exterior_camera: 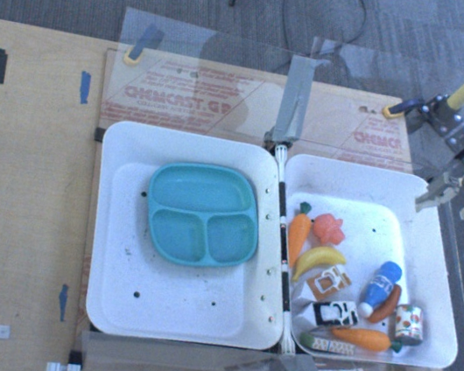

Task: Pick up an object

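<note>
Objects for picking sit bunched in right bin (432,260); arm parked off to the right, nothing picked yet.

Camera view: left bin (107,291) holds a teal divided plate (203,215). Right bin has two carrots (297,236) (359,338), pink toy (328,229), banana (320,261), blue-white bottle (381,284), small can (407,324), a tan block (328,282), a black-and-white toy (335,314). Gripper (462,190) hangs above the bin's upper-right corner, apart from every item; small & cluttered w/ cables, so can't tell if it's parted or closed. Judged step: approach not begun. Next move needs picking a target, prob. an isolated one like the pink toy, then descent. Arm cut off at frame edge; items at bin's lower edge overlap, hard to separate.
</note>
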### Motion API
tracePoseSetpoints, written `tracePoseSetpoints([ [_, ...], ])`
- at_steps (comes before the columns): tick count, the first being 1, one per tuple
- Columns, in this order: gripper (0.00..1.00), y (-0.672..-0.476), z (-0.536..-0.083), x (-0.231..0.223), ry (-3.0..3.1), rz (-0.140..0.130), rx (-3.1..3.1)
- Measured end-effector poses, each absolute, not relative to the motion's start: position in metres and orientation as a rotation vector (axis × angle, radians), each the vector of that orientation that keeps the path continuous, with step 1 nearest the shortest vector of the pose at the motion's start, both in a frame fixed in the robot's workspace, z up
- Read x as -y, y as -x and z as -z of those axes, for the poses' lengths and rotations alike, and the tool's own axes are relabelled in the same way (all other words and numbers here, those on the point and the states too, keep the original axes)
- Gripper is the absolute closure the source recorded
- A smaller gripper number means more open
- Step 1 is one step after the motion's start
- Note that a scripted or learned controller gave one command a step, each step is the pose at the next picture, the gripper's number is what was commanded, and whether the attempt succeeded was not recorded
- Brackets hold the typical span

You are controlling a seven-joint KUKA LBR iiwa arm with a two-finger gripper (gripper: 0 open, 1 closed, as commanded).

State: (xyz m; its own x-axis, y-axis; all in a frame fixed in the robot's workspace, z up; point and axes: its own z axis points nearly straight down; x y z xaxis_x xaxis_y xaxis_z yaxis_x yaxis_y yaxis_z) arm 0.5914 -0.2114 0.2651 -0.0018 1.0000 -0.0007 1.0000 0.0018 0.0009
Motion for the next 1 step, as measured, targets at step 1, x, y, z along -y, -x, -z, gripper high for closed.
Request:
tracePoseSetpoints([
  [1,0.0,-0.5421,-0.1207,0.213,-2.115,0.0,-2.322],
])
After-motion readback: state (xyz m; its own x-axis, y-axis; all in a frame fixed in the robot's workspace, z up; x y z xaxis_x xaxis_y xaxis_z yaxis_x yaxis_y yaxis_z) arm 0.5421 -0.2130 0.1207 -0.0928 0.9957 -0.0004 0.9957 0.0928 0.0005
